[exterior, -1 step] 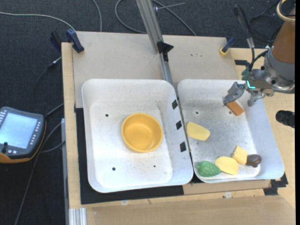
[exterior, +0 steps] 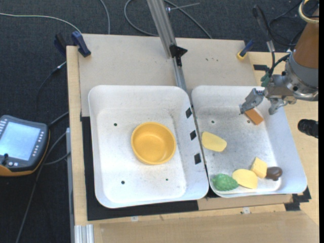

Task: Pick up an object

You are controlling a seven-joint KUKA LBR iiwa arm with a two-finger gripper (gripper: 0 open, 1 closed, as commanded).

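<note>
A robot arm, grey with an orange band, reaches in from the right over a worktop carrying two shallow white bins side by side. The left bin holds a yellow bowl near its middle. The right bin holds several small items: a pale yellow piece near the divider, and, along the near edge, a green lump, a second yellow piece, a yellow wedge and a dark brown ball.

The gripper hangs over the far part of the right bin with its jaws spread. A small orange block sits just below the grey fingers, apparently at their tips; whether it is lifted or resting on the bin floor cannot be told.

The step in hand looks like the grasp on the orange block. To do it well, the jaws should straddle the block squarely, one finger on each flat side, close fully, then rise straight up, clear of the bin wall.
</note>
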